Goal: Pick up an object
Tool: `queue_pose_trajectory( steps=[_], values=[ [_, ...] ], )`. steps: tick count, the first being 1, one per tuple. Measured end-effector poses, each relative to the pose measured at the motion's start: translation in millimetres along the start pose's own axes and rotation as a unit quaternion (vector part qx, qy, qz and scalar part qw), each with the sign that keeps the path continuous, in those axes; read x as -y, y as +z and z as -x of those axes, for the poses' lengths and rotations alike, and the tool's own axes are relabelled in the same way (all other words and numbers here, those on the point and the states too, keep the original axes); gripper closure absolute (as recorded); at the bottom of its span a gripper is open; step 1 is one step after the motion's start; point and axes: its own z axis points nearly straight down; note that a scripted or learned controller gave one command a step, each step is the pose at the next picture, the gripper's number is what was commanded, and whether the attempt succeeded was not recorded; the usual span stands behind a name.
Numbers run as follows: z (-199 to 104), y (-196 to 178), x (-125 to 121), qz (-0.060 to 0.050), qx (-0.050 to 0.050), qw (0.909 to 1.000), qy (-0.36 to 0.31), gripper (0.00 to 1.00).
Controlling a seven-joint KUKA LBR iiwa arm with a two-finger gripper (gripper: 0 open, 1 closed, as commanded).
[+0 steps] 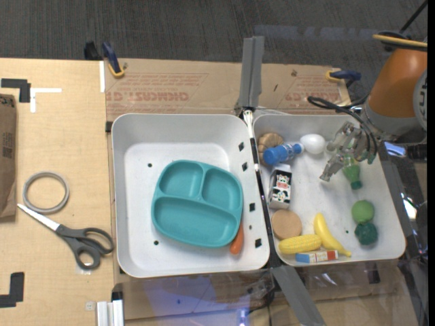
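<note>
In the right bin [391,202], the yellow banana [329,235] and corn cob [299,244] lie nearest, at seven o'clock from the gripper [338,160]. A green bottle-like object [352,173] sits just beside the gripper at four o'clock. Whether the gripper is clenched or released cannot be told. A white egg [312,143] lies at ten o'clock.

Scissors [75,238] and a tape roll [45,191] lie left of the bins

Dark grey carpet floor [204,12] lies beyond the light wooden bench [54,134].
</note>
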Motion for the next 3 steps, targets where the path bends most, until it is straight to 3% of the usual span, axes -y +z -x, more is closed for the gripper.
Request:
queue_pose_trajectory(
  steps=[1,2,3],
  values=[
    [1.5,-11.0,-0.6,0.0,0.003,1.0,-0.001,1.0],
    [-30.4,-143.7,-19.2,0.0,0.001,0.9999,0.012,1.0],
    [-110.4,-52.7,20.1,0.0,-0.001,0.9999,0.01,1.0]
  ],
)
